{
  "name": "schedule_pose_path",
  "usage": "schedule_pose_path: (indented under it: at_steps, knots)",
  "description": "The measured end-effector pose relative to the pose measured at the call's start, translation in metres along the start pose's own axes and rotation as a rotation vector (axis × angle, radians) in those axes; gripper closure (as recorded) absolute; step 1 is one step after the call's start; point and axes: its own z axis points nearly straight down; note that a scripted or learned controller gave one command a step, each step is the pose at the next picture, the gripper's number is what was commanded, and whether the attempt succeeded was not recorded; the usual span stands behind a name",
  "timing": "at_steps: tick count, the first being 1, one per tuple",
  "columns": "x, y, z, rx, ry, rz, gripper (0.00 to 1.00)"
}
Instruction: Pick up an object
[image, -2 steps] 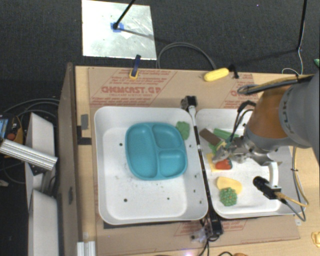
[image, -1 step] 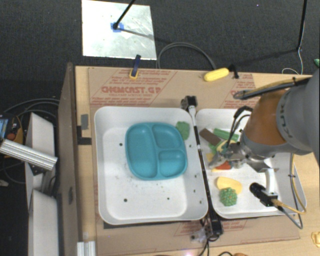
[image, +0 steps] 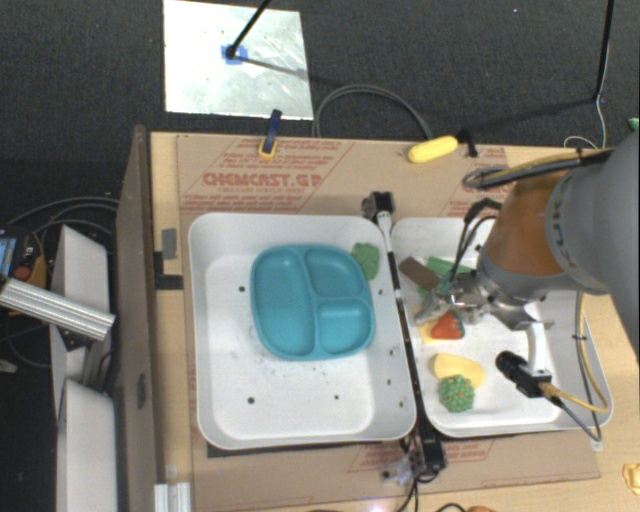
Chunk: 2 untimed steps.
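My gripper (image: 441, 303) hangs low in the right bin (image: 560, 425), near that bin's left wall. Just under and in front of it lies a red and orange piece (image: 447, 327), touching or nearly touching the gripper's tip. A yellow piece (image: 460, 368) and a green broccoli-like piece (image: 457, 394) lie closer to the front of the same bin. Behind the gripper a dark green piece (image: 441, 267) and a brown piece (image: 412, 270) are partly hidden by it. The view does not let me tell whether anything is held.
The left bin (image: 225, 400) holds a blue divided plate (image: 311, 302) with a green piece (image: 366, 258) at its far right corner. The grey arm (image: 585, 225) covers the right bin's far right part. A yellow object (image: 432, 150) lies on the cardboard behind the bins.
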Motion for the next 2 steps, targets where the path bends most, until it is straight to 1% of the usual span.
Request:
schedule_pose_path:
  at_steps: [1, 2]
  knots:
    - [0.001, -0.012, 0.001, 0.004, 0.000, 0.003, 0.00]
    - [0.001, -0.010, -0.010, 0.002, 0.001, 0.003, 1.00]
